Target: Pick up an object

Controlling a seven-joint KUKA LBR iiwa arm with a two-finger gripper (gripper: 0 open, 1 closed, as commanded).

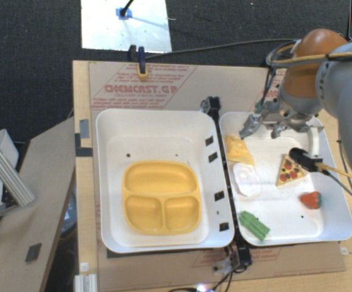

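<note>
- Arm [328, 72] reaches in from the right. I see the gripper [263, 129] over the far edge of the right bin [340, 224], towards its far-left corner.
- Fingers [249, 128] stand wide apart with nothing between them, so nothing is picked up yet.
- All the loose pickable things are in the right bin, five that I can count.
- Cheese [239, 150]: a yellow wedge by the bin's left edge in the far half. It lies just below the gripper's left finger in the view. I cannot tell whether they touch.
- White piece [247, 180]: pale and roundish, hard to make out against the bin floor. It sits just on the near side of the cheese, along the same left edge.
- Pizza [292, 170]: a toy slice near the middle of the bin, lying flat with its crust end nearer the bin's near edge.
- Red piece [310, 199]: small and rounded, towards the right edge, a little nearer than the pizza and apart from it.
- Green piece [253, 225]: oblong, in the near-left corner, lying at a slant.
- Left bin [112, 163]: holds one yellow tray [161, 196] with three compartments, one long and two small. It lies flat, from the middle towards the near edge.
- The two bins touch along their shared edge. Both rest on a printed brown sheet [164, 81] on the bench.
- Blue and yellow clamp [140, 62] grips the sheet's far edge.
</note>
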